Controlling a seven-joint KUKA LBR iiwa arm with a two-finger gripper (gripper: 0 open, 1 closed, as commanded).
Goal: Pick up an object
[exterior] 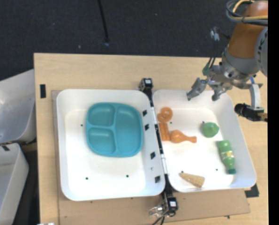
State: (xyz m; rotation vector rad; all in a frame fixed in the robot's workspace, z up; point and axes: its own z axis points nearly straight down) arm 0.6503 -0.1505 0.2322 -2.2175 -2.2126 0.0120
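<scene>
The right bin (237,121) holds several small objects: an orange ring-shaped toy (165,114), an orange pear-shaped piece (179,137), a green ball (209,129), a green bottle (226,156) and a tan cone (192,179). My gripper (206,91) hangs over the bin's far edge, above and behind the green ball. Its two grey fingers stand spread apart with nothing between them. The arm's orange band (246,34) rises at the upper right.
The left bin (69,172) carries a teal divided plate (115,129). A ridge with black clips (154,139) separates the two bins. A white container (8,121) sits off the bench at the left. A black fitting (248,110) sticks out at the right bin's rim.
</scene>
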